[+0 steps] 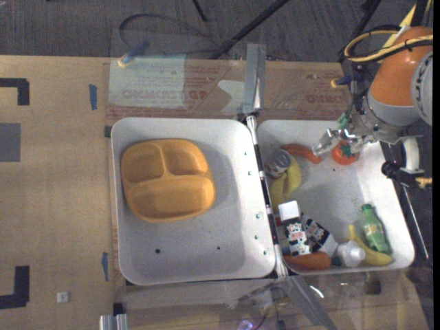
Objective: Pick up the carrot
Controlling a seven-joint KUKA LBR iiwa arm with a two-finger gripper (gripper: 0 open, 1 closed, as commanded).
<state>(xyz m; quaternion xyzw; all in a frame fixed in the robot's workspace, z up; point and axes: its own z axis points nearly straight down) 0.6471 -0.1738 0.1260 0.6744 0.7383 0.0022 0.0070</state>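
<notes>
In the right bin (pixel 395 205), a slim orange-red carrot (pixel 300 152) lies near the far wall, beside a can (pixel 278 162) and a banana (pixel 289 181). My gripper (pixel 338 141) hangs over the bin's far right part, just right of the carrot's end. It sits directly above a round orange-red fruit with a green top (pixel 346 155). Nothing can be seen held in it. A second orange-red oblong piece (pixel 311 260) rests at the bin's near wall.
The left bin (pixel 227 253) holds an orange divided tray (pixel 167 179). Near the right bin's front are a green bottle (pixel 372 227), a yellow banana (pixel 371 253), a white bottle (pixel 350 254) and small cartons (pixel 297 229). A metal divider (pixel 263 184) separates the bins.
</notes>
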